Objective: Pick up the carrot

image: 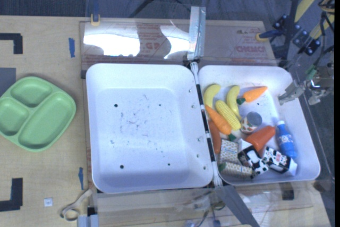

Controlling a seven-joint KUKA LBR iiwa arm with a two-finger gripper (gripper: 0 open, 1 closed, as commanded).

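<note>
surface (42,40): tan bench top, blue tape marks, carries both bins and a tray
left bin (101,82): white, shallow, faint scuffs on its floor
right bin (305,167): white, just beside the left one, crowded with toys
green tray (34,112): three compartments, on the surface well left of the bins
gripper (297,90): at the right bin's upper right rim, over the edge; too small and blurred, can't tell its state
carrot (253,94): orange, green top end to the left, lying in the upper part of the right bin, right of the bananas, apart from the gripper
bananas (211,94): two yellow ones, upper left of the right bin
corn cob (227,114): yellow, below the bananas
blue bottle (286,142): right side of the right bin, white cap
</note>
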